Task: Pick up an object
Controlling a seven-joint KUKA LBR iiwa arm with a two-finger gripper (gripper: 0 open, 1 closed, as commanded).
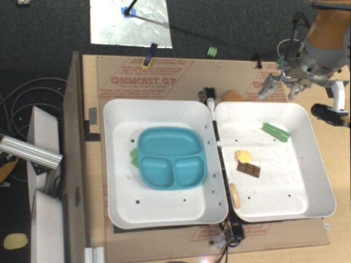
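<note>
"CHEMCAST" printed in red on the table (164,73). Above the right bin (318,163), far corner, arm hanging with fingers (267,87) spread, holding nothing.

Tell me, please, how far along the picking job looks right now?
Nothing looks picked yet. The gripper hangs open above the right bin's far edge, with nothing between its fingers. The green piece, yellow piece and brown block lie inside; descent and grasp remain.
</note>
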